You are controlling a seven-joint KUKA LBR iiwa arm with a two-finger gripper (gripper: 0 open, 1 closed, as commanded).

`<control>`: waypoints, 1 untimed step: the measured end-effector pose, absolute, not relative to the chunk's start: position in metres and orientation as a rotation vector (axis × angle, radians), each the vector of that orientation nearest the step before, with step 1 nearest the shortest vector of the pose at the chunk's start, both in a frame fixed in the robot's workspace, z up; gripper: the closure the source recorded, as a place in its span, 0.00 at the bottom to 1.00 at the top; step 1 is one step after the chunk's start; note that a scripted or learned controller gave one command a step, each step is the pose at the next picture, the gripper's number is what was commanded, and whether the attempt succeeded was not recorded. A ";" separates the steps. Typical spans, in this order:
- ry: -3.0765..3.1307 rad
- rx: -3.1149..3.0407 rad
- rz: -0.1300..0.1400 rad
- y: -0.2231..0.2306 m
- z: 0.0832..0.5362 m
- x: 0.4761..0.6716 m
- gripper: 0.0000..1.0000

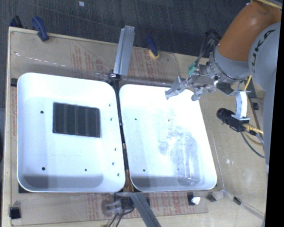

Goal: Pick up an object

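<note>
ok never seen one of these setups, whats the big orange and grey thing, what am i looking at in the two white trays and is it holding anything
You are looking down at a slant from one fixed camera above a workbench. The big grey and orange thing is a robot arm reaching in from the right. At its end is a two-finger gripper, which hangs over the far edge of the right bin with its fingers spread and nothing between them.

On the bench sit two shallow white bins side by side. The left bin contains a dark ribbed rectangular panel. The right bin holds a clear plastic bottle, lying down and hard to make out against the white. Blue clamps sit along the bench's far edge.
</note>
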State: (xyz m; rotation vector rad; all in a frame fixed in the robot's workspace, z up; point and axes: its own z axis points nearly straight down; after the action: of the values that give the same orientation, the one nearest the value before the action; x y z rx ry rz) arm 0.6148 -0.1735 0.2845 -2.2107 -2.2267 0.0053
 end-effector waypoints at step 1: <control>-1.918 -2.482 0.007 -0.210 0.260 0.568 0.00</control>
State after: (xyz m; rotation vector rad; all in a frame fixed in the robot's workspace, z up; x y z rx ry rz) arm 0.5680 -0.2098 0.2603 -2.4819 -1.9178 0.0070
